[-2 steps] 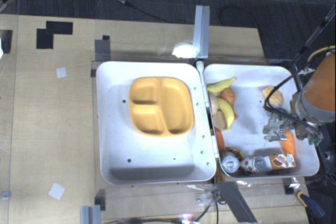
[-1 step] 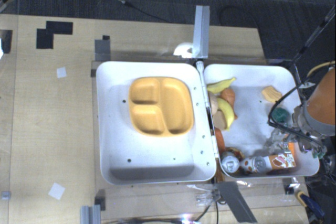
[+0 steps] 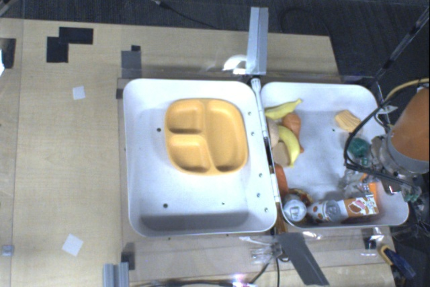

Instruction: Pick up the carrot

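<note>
The gripper [image 3: 355,178] is low in the right bin [image 3: 322,92]; I cannot tell its state. The carrot [image 3: 281,178] lies far left, so approach slowly beside the cans [image 3: 294,210].

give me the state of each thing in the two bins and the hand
yellow plate: upright, flat in the left bin, nothing on it
bananas: two, lying by the divider in the right bin
can: on its side at the front wall
carton: lying flat in the front right corner
carrot: lying against the divider, not held
hand: low over the right bin, apart from the carrot
</note>
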You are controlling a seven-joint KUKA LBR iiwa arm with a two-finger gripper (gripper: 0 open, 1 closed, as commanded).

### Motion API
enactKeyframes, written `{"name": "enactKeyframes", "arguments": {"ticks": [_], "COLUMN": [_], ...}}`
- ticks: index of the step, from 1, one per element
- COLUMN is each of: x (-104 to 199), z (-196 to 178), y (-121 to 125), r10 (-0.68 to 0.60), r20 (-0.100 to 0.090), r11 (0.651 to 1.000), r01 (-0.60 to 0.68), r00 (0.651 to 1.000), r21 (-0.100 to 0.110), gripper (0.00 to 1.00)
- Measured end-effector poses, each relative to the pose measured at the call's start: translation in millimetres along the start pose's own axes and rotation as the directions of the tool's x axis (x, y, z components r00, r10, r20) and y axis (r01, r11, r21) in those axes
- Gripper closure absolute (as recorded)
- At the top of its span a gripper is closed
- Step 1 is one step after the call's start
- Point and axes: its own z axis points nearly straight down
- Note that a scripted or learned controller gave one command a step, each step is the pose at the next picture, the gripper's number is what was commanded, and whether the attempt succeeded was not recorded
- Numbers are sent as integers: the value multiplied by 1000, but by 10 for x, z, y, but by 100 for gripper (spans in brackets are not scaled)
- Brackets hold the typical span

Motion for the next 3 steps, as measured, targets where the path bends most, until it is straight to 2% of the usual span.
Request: {"name": "enactKeyframes", "arguments": {"ticks": [1,2,3], "x": [-25,-12,-87], "z": [-300,5,-1037], "y": [-3,1,427], "r10": [107,473,655], "r20": [-3,-1,0], "r11": [994,881,756], "r01": [-107,-473,-655], "r00": [994,881,756], "r21": [-2,-1,-2], "gripper": [100,100,100]}}
